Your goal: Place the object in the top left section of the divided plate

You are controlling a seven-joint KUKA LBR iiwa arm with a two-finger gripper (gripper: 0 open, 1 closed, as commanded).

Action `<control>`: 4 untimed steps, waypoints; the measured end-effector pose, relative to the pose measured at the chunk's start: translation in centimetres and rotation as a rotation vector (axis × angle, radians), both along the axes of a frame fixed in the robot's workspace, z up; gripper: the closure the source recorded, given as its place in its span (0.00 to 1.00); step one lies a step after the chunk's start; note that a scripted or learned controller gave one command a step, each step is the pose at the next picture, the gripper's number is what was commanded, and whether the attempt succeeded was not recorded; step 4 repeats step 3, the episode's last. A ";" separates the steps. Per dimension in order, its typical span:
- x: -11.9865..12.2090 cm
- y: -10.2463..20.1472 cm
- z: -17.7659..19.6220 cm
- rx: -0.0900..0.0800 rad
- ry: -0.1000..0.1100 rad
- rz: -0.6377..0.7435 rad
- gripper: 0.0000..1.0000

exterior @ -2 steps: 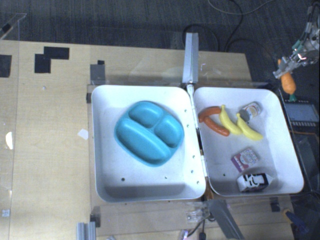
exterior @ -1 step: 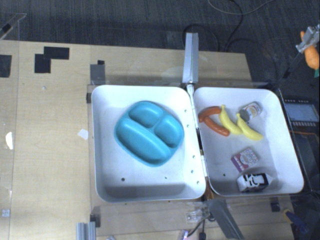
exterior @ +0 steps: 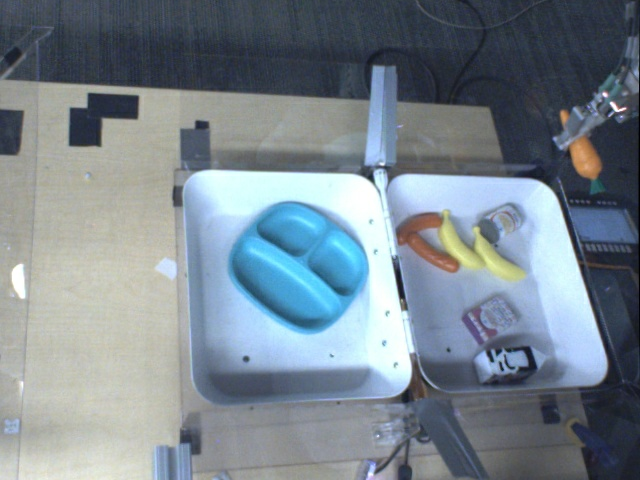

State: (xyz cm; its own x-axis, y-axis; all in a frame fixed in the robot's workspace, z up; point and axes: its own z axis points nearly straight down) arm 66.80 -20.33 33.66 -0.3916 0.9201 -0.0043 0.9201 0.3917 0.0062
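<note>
Bench [exterior: 90, 268]: pale wood, with black square marks [exterior: 100, 116] at its far left, well apart from the jaws.
Floor [exterior: 250, 8]: dark carpet behind the bench, with a thin cable [exterior: 480, 18] looping to the left of the jaws.
Left bin [exterior: 200, 268]: white and shallow, far to the left of and below the jaws.
Divided plate [exterior: 298, 264]: blue, lying in the left bin at a slant, with two small sections side by side along one side and one long section along the other; well apart from the jaws.
Metal post [exterior: 382, 118]: grey, standing where the two bins meet.
Right bin [exterior: 585, 298]: white, below and left of the jaws; it holds a reddish sausage [exterior: 425, 243], two yellow bananas [exterior: 455, 243] touching it, a small silvery can [exterior: 500, 220], a pink packet [exterior: 490, 317] and a black-and-white carton [exterior: 505, 362].
Orange object [exterior: 586, 156]: just below the jaws, beyond the right bin's far right corner and outside both bins.
Its axis: long axis near upright in the view, leaning a little, upper end toward the jaws.
Its look: small, bright orange, rounded and longish; finer detail is too small to tell.
Jaws: at the view's upper right; I cannot tell whether they are wide, narrow or gripping the orange object.
</note>
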 end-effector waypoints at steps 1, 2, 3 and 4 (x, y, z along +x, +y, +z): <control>0.3 0.0 -16.4 0.000 0.001 0.051 1.00; 0.3 0.0 -9.8 -0.003 -0.003 0.132 1.00; 0.3 0.2 -19.1 0.001 -0.001 -0.014 1.00; 0.3 0.2 -19.1 0.001 -0.001 -0.014 1.00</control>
